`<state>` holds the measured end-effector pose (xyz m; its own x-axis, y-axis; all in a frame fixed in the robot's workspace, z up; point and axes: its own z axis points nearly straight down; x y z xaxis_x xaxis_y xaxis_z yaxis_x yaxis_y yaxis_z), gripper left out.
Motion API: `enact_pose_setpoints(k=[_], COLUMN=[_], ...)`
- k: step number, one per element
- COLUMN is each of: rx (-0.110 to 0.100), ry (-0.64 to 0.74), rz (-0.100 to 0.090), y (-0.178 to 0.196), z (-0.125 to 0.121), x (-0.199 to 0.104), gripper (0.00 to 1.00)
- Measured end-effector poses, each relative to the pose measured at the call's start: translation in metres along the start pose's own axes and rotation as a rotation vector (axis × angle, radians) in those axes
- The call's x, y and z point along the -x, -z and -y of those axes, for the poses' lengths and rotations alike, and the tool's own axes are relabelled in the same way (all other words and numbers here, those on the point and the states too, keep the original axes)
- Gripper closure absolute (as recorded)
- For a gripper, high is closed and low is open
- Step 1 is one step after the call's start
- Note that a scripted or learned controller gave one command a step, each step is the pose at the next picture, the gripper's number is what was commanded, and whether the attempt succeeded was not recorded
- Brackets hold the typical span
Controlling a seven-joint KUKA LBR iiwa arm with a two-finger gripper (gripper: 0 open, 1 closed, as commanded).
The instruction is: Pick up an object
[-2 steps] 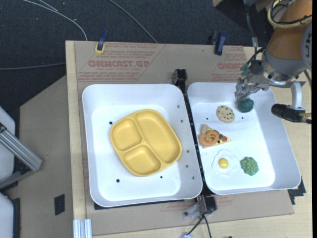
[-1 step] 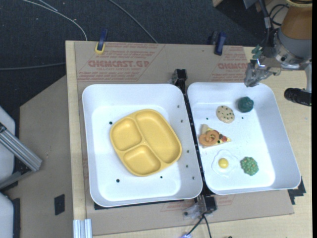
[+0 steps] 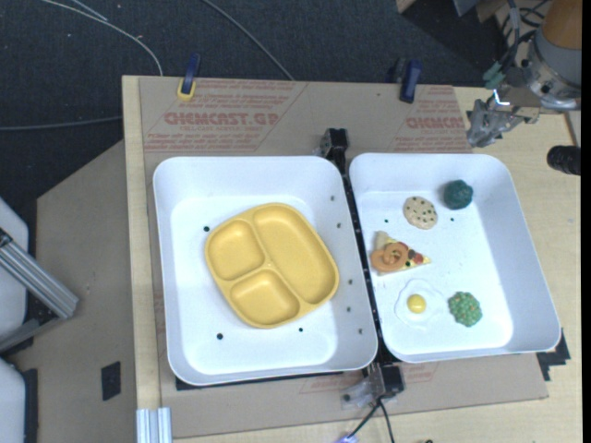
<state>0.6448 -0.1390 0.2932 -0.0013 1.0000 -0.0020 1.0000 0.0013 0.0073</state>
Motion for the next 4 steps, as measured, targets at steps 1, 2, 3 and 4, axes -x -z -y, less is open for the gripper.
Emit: enact_pose_setpoints(k=[1,2,3,4], rx=[-0.01,-0.011,-0.01,-0.011], ry=[0.003,0.004,0.004,0.003], rz=[-0.003,-0.004,-0.004,-0.003], y=[-0.005,-0.026,-0.034,-0.055], z=[0.015,0.022,0.022,0.037], x=[-0.047,-0.104,-0.165,-0.214], gripper=[1.0,1.0,1.0,1.0])
